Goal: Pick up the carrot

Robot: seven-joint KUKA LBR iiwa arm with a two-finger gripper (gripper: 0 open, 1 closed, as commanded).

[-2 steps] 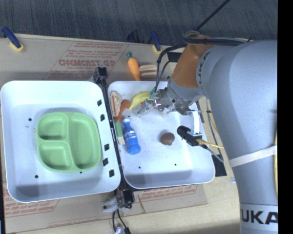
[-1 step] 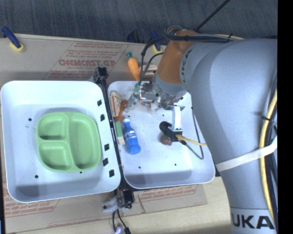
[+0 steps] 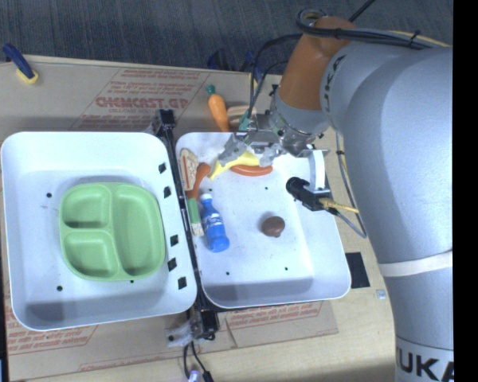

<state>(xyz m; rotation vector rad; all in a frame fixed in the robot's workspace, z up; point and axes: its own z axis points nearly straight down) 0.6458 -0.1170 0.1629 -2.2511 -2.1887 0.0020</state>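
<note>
The carrot [image 3: 217, 111], orange with a small green top, lies on the cardboard bench just beyond the back rim of the right bin [image 3: 327, 273]. My gripper [image 3: 252, 146] hangs low over the back of that bin, a little to the right of the carrot and nearer the camera. It is right above a red-orange sausage [image 3: 251, 169] and a yellow piece [image 3: 223, 166]. Nothing shows between the carrot and the gripper, and the two are apart.
The right bin also holds a blue bottle [image 3: 213, 224], a brown round lump [image 3: 272, 226], a flat bread-like slice [image 3: 189, 165], a small orange stick [image 3: 200, 178] and a green piece [image 3: 193, 211] along its left wall. A green divided plate [image 3: 111, 229] sits in the left bin [image 3: 24, 213].
</note>
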